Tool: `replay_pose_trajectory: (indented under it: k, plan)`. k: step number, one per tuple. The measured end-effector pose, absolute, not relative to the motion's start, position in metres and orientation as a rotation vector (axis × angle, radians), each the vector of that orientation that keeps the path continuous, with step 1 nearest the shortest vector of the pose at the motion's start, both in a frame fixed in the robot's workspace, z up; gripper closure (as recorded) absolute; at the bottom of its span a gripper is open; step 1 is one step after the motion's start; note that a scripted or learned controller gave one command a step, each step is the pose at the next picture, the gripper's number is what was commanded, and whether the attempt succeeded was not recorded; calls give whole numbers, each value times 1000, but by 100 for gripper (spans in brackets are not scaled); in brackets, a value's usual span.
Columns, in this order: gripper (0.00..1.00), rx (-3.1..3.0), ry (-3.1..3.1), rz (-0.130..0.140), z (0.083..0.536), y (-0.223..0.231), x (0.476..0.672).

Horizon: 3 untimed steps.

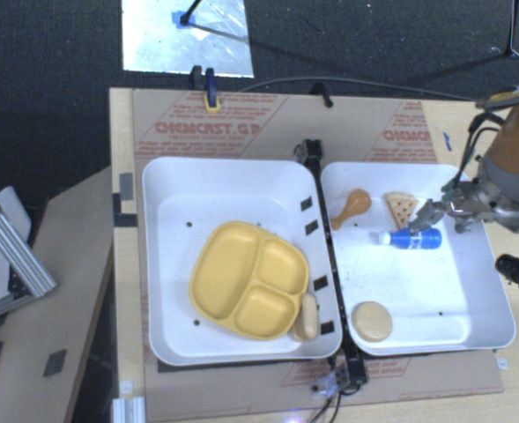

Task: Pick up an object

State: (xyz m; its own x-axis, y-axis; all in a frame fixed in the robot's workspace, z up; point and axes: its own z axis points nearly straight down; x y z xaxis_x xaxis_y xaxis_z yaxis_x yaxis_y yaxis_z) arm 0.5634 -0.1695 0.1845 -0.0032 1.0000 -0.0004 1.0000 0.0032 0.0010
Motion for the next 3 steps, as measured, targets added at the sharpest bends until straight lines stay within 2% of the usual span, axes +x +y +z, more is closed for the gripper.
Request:
replay_pose_trajectory:
  k: [1, 2, 3]
  plan:
    - [0, 2220, 2225, -2, 122, -167, 561]
    - [0, 2220, 2225, -1, 82, -167, 561]
    - [100, 2217, 2222, 2, 95, -168, 562]
